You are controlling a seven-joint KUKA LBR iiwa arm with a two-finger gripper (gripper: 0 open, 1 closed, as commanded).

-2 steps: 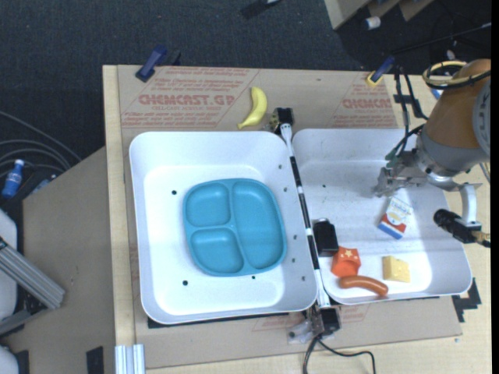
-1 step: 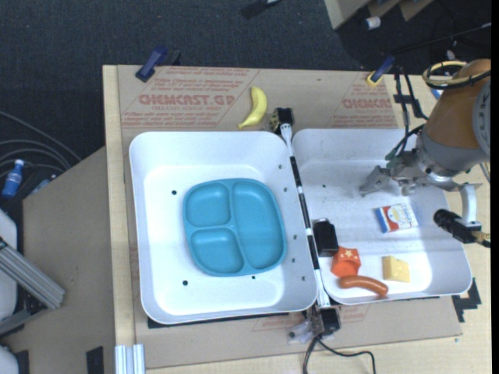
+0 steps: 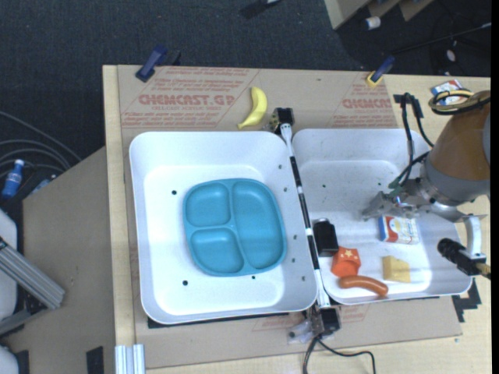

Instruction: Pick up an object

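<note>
The right bin (image 3: 343, 150) holds a small red, white and blue carton (image 3: 400, 231), an orange-red toy pepper (image 3: 346, 262), a toy sausage (image 3: 363, 286) and a yellow cheese wedge (image 3: 396, 269). My gripper (image 3: 387, 206) is low in this bin, just above the carton's far edge and slightly to its left. I see nothing held in it. The grey arm with its orange band (image 3: 461, 150) reaches in from the right.
A blue divided plate (image 3: 234, 226) lies in the left bin (image 3: 156, 170). A toy banana (image 3: 254, 107) rests on the bench behind the bins. A black block (image 3: 323, 237) sits on the divider between the bins. Cables (image 3: 411, 123) run along the right bin's far corner.
</note>
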